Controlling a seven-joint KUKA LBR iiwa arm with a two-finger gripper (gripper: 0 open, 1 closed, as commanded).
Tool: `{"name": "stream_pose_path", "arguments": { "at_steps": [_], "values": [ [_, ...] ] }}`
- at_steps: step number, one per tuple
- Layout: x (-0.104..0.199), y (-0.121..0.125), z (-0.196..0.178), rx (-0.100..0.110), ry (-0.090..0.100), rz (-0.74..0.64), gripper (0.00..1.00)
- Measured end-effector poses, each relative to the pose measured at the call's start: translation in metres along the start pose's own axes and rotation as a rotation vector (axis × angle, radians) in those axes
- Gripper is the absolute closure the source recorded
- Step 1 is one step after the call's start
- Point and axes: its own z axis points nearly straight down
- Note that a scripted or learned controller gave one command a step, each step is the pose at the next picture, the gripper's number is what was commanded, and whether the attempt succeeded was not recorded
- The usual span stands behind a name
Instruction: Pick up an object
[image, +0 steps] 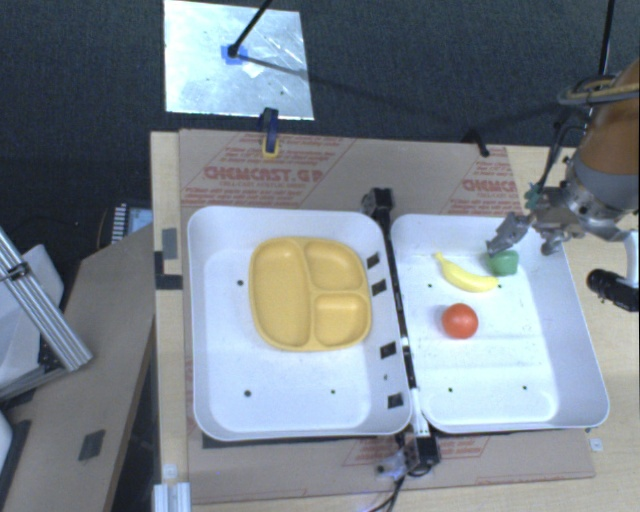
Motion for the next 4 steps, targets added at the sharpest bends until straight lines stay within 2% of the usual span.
{"name": "stream_pose_path", "arguments": {
  "at_steps": [1, 2, 3, 4],
  "values": [
    [0.001, 0.002, -0.008, -0.013, -0.002, -0.003, 0.00],
    [-0.009, 0.000, 0.039, -0.011, -0.002, 0.000, 0.00],
    [0.000, 0.000, 0.097, -0.012, -0.002, -0.003, 0.00],
    [0.000, 0.001, 0.136, -0.010, -0.002, -0.002, 0.00]
  ]
}}
